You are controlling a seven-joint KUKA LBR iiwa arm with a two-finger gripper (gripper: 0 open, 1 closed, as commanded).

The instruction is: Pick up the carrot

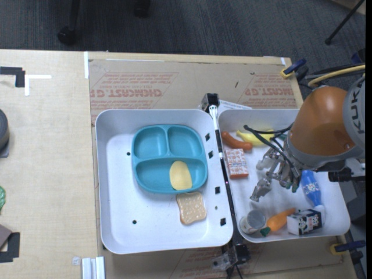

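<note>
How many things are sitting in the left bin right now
3: a blue divided plate in the left bin, a yellow piece lying in the plate's lower compartment, and a slice of toast on the bin floor just below the plate.

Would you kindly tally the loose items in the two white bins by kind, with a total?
Toy food: 5, namely yellow chip, toast slice, hot dog, banana, carrot
Cartons and boxes: 2, namely red box, milk carton
Bottles: 1, blue bottle
Cups: 1, grey cup
Plates: 1, blue divided plate
Total: 10
</note>
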